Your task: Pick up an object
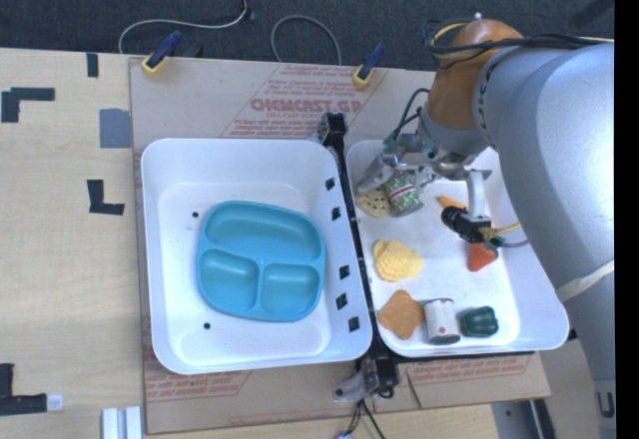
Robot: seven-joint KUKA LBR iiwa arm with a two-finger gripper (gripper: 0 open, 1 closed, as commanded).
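Arm over right bin.
Claw [397, 178], width unclear, sits upper frame touching green packet [405, 194]; cookie [372, 202] just left.

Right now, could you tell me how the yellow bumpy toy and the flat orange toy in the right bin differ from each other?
The yellow bumpy rounded toy is pale yellow with a ridged, domed surface; the flat orange toy is tan-orange and looks smooth and thin. The yellow one lies nearer the bin's middle; the orange one lies closer to the near rim, beside a small white can. Both rest in the right white bin, close to the divider, apart from the end effector.
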